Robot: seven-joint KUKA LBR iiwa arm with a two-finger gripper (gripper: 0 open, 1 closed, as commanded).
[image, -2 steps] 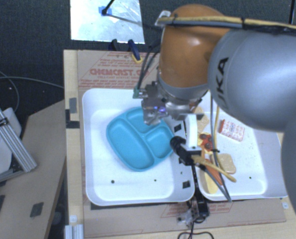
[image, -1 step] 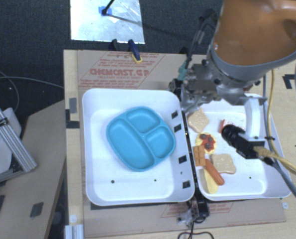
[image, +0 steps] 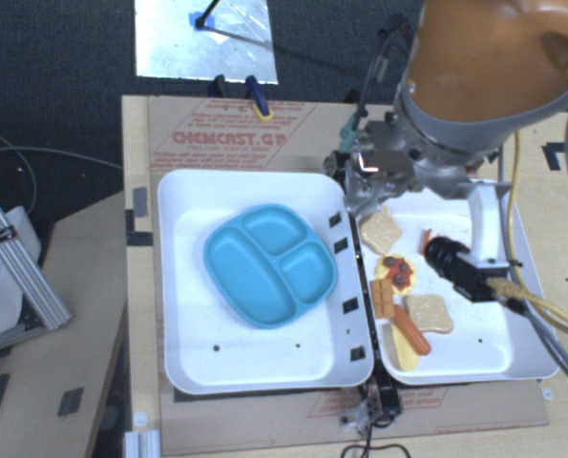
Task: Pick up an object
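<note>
Tool [image: 368,191] at right bin [image: 494,365] far-left corner, grip state unreadable. Risk: clipping the bin wall, missing the bread slice [image: 381,229].

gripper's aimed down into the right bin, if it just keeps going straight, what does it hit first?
Probably the bread slice at the back-left corner of the right bin. The gripper sits just above and left of it, near the divider. Depth is unclear from this slant; it could land on bare bin floor.

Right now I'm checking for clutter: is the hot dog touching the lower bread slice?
Touching. The camera view shows the hot dog lying against the left edge of the lower bread slice with no bin floor showing between them.
</note>
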